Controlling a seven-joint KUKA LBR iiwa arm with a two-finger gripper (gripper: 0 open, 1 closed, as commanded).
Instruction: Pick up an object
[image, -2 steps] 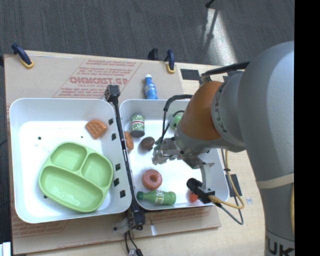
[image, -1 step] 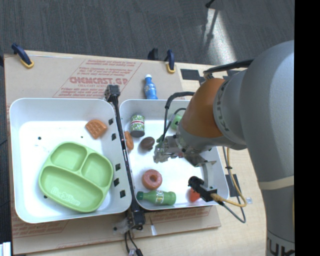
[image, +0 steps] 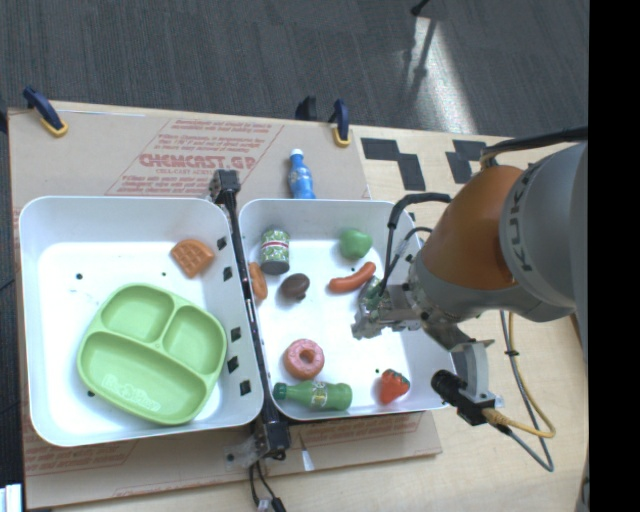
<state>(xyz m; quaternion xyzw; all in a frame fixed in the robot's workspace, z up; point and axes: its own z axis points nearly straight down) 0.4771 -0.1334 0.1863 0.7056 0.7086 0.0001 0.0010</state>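
While our arm (image: 500, 250) reaches in from the right, our hand (image: 368, 318) hangs low over the right bin (image: 395, 212), close to its right wall; we cannot tell how it is set, since the wrist hides it. Just above it lies a red sausage (image: 351, 278), and beyond that a green pepper (image: 354, 243). Near the middle of the bin sit a brown oval piece (image: 293, 287) and a small can (image: 274, 250). A pink doughnut (image: 303, 358) lies toward the front, with a green bottle (image: 314, 396) on its side along the front wall and a strawberry (image: 393, 386) near the front right corner. The left bin (image: 60, 215) holds a green divided plate (image: 152, 351) and an orange waffle (image: 193, 257). A blue bottle (image: 299, 175) lies on the surface behind the bins.
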